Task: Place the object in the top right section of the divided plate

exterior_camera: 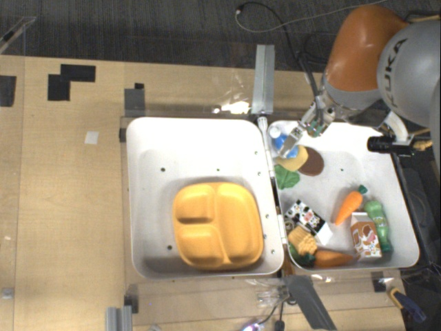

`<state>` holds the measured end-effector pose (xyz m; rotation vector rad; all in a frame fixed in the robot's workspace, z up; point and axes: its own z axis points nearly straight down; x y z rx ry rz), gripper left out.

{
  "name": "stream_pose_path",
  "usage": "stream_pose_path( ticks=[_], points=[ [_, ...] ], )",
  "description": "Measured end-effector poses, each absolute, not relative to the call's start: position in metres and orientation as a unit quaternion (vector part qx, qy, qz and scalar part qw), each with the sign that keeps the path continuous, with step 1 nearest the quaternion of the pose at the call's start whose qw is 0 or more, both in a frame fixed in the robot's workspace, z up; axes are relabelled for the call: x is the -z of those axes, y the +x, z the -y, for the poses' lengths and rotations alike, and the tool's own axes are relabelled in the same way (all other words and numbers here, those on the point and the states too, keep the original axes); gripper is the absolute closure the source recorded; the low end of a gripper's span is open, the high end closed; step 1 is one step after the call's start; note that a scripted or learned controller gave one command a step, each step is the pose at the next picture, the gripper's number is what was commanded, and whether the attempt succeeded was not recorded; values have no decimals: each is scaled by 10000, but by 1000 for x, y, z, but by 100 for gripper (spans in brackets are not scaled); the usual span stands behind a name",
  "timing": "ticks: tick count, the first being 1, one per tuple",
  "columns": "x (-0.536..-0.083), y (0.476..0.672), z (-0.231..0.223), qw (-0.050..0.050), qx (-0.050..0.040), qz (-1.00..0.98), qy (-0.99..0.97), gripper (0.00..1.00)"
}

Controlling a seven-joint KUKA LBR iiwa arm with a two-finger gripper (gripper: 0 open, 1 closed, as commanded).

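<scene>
1. Overhead, the arm reaches in from the right, over the right bin's far left corner.
2. The left bin holds the yellow plate; its top right section lies bare.
3. The gripper hangs over a blue item and a yellow-brown piece; whether its jaws are wide, narrow or holding anything, I cannot tell.
4. Which object is meant is unclear; likely one beneath the gripper, close to the bin wall.
5. These look like toy foods: probably light, smooth, somewhat slippery; take hold across the narrow middle.
6. Room is tight there, with a green leaf just beside.
7. Elsewhere sit a carrot and a carton.
</scene>
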<state>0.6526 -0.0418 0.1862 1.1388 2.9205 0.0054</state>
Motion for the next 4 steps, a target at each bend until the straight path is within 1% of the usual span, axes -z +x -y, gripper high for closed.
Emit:
stream_pose_path(
  ticks=[1,2,3,4],
  points=[
    [-363,658,98,63,-8,-9753,2209,0],
    [-420,653,178,67,4,-9854,1702,0],
    [-438,651,205,65,10,-9990,452,0],
    [-438,610,205,56,14,-9872,-1596,0]
  ],
)
